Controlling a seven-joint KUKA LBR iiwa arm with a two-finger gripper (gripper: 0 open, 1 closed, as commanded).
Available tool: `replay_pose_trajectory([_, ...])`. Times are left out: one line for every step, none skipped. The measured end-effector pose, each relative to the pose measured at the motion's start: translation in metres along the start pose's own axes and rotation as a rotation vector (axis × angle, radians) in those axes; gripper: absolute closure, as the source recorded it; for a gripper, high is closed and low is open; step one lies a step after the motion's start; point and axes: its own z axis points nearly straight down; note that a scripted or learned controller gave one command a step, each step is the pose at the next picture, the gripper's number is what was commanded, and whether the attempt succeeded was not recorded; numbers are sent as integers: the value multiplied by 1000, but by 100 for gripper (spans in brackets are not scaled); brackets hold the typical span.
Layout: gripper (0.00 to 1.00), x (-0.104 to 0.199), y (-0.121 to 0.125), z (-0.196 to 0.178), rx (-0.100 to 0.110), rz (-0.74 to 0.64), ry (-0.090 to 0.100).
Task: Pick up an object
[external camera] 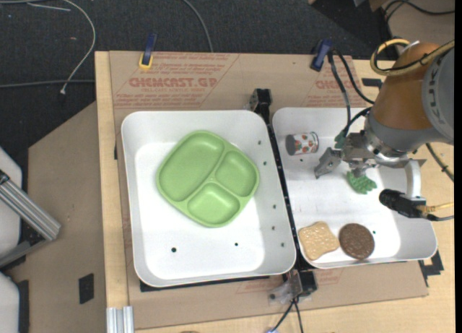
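Note:
The right bin (404, 246) holds a small can (302, 143) lying on its side at the back left. A green toy piece (362, 181) lies mid-bin. At the front sit a tan cracker (318, 240) and a round brown cookie (356, 240). My gripper (345, 168) hangs low over the middle of this bin, open. One grey finger (324, 165) points toward the can. The green piece lies just under and beside the other finger, and I see nothing held between the fingers.
The left bin (144, 252) holds a green divided plate (208, 178). A black clamp (260, 99) sits at the back between the bins. Cables (346, 86) trail from the arm over the right bin's back edge.

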Motion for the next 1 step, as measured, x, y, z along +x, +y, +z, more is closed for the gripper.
replay_pose_trajectory([0,1,0,49,-3,1,-1])
